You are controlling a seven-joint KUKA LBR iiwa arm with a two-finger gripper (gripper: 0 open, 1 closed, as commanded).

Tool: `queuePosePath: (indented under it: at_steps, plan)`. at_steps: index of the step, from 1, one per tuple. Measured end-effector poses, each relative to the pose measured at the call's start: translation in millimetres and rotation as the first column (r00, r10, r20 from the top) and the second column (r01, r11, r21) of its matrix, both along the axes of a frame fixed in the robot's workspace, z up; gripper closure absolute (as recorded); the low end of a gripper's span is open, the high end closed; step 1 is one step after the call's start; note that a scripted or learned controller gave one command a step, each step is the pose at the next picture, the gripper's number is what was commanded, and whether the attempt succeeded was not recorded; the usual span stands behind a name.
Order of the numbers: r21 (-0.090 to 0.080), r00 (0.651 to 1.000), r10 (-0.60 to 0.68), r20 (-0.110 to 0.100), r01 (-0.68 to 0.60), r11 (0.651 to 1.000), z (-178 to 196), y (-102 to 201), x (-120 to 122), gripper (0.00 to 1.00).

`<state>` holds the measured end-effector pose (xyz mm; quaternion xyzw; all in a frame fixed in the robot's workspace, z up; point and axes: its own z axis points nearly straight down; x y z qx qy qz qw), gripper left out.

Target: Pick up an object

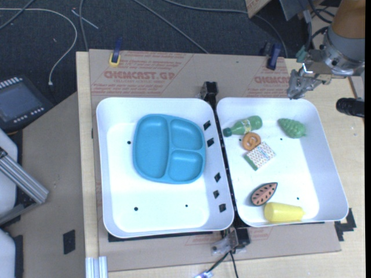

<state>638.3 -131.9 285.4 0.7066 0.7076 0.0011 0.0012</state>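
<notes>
Tool (297,90) above right bin's (330,172) far rim, holding nothing (finger state: cannot tell). Green toy (291,127) just below it.

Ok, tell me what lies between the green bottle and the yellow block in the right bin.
In the camera view, between green bottle and yellow block: orange ring, checkered packet, brown oval.

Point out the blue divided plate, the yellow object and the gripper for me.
blue divided plate (169,148): camera view, left bin, on the ridge between its compartments.
yellow object (283,212): camera view, right bin's near edge, middle of its body.
gripper (297,91): camera view, above the right bin's far rim, at its fingertips.
</notes>
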Motion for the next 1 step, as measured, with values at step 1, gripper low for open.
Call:
queuePosePath:
  at_steps: [1]
  plan:
    - [0.003, 1.0, 0.003, -0.007, -0.003, 1.0, -18.1, 48.8, -15.6, 1.0]
